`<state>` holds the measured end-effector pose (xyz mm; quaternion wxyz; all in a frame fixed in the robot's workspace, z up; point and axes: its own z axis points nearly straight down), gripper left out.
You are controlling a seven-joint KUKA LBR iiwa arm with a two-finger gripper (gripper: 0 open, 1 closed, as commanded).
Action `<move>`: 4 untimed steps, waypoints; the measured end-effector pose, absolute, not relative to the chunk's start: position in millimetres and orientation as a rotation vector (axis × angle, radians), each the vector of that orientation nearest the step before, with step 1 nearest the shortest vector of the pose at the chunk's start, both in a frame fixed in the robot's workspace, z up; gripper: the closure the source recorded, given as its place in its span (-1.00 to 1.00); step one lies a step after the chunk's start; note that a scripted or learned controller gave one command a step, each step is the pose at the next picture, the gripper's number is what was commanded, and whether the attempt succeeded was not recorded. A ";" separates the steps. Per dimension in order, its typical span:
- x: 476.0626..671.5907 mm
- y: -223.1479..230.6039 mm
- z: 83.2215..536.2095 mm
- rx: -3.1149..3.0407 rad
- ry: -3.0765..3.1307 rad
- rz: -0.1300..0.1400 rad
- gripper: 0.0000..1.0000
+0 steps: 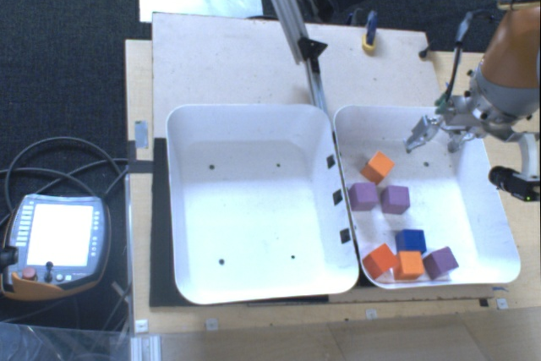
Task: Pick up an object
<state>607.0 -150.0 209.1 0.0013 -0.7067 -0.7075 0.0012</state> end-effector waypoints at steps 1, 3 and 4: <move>602.7 -140.7 153.5 -2.216 -2.221 0.004 -1.00; 610.6 -143.9 125.4 -2.229 -2.238 -0.020 1.00; 610.2 -149.7 171.0 -2.222 -2.229 -0.005 1.00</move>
